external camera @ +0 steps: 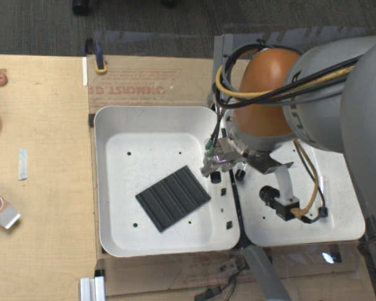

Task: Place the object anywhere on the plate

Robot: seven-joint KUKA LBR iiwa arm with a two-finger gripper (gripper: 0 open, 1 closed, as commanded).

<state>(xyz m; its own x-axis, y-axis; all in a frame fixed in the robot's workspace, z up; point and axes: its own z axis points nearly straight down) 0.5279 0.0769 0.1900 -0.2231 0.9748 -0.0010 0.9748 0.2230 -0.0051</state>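
Arm reaches in from the right, its orange band and grey body covering most of the right bin [338, 231]. Gripper [224, 168] sits low over the ridge where the two bins meet, at the right edge of the left bin [113, 168].

Fingers: cannot tell whether open or closed; the wrist and cables hide them. Nothing is visibly held between them.

A dark ribbed plate [173, 198] lies flat and tilted on the left bin's floor, just left of and below the gripper. Its top looks bare.

The object to be placed cannot be made out with certainty.

Judgement: task not finished. Nothing rests on the plate, so the placing is still left to do.
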